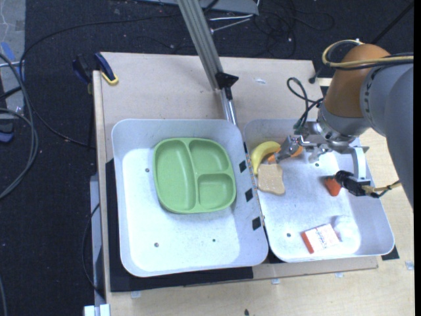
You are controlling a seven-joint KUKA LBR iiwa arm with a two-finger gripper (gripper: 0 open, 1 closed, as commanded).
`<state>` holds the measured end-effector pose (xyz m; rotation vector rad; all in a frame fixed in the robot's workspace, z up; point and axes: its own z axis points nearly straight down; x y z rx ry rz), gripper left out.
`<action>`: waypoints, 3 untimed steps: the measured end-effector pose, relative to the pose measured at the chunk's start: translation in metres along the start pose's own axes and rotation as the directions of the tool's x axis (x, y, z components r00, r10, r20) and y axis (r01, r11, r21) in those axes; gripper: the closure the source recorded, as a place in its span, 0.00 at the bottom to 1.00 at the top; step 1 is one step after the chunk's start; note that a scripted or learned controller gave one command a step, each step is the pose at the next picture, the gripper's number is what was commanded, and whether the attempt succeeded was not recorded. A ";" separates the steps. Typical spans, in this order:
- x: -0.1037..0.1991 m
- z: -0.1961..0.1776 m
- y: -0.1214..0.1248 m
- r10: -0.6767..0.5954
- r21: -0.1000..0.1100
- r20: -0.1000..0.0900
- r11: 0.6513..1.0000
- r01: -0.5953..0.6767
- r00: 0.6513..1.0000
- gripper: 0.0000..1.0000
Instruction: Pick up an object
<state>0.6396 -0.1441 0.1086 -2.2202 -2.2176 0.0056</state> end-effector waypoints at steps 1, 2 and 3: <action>0.000 -0.014 0.002 0.000 -0.008 0.002 1.000 0.000 1.000 1.00; 0.002 -0.058 0.004 -0.003 -0.011 0.001 1.000 0.003 1.000 1.00; -0.002 -0.105 -0.002 0.000 -0.011 0.002 1.000 0.000 1.000 1.00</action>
